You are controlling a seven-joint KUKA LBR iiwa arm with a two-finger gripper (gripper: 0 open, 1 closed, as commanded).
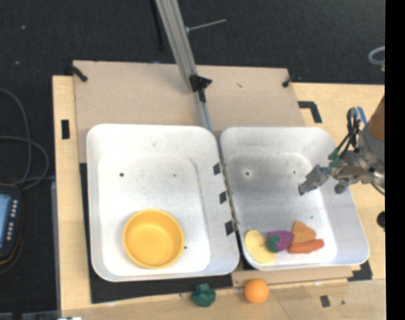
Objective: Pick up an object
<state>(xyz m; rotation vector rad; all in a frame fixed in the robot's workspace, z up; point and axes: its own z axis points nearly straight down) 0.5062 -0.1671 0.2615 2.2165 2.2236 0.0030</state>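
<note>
Two white bins sit side by side on the table (69,179). The left bin (109,152) holds one yellow bowl (153,238). The right bin (256,145) holds four small pieces clustered at its near edge: a yellow piece (256,245), a purple one (281,238), an orange wedge (302,231) and a red-orange carrot shape (306,247). The jaws (324,179) hang above that bin's right side with nothing between them; their spread cannot be told. One orange ball (256,291) and one green item (203,295) lie on the table in front of the bins.

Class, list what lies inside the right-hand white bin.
The right bin holds a yellow piece, purple piece, and orange pieces clustered near its front edge. Their overlapped parts are hidden.
</note>
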